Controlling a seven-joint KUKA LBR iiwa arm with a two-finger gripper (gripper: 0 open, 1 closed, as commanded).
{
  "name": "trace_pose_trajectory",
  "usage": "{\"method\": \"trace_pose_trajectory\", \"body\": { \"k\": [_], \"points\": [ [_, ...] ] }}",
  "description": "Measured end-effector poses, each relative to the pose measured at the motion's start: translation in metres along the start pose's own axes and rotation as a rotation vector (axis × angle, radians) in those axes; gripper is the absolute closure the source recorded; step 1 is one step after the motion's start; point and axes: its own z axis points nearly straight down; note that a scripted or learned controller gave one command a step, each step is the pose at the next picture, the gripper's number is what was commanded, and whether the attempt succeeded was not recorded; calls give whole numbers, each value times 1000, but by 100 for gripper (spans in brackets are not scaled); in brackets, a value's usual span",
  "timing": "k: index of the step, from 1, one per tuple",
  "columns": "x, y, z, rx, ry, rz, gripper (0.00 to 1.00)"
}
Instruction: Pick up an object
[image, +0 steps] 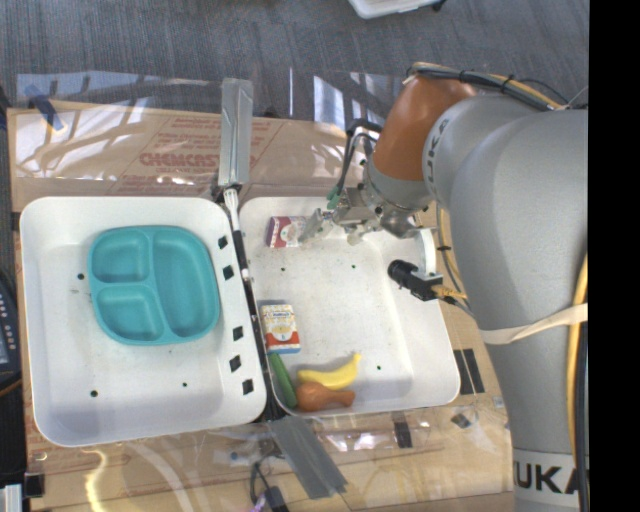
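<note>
My gripper (332, 230) hangs low over the back of the right bin (400, 330), just right of a small red and white box (282, 232). Its fingers (311, 226) stand apart, open, with nothing between them. A small white and blue carton (281, 327) lies by the bin's left wall. At the front of the bin lie a yellow banana (333, 372), a green vegetable (284, 381) and an orange-brown piece (322, 398), packed close together.
The left bin (50, 370) holds a teal divided plate (154, 283). A metal divider bar (235, 140) runs between the bins at the back. The grey arm with its orange band (420, 120) covers the right side of the bench.
</note>
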Motion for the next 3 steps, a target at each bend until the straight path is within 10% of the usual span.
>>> {"method": "trace_pose_trajectory", "body": {
  "k": [1,2,3],
  "points": [
    [51,3,31,3,2,-58,0],
    [52,4,20,4,3,-62,100],
    [51,-27,-7,2,1,-56,100]
  ]
}}
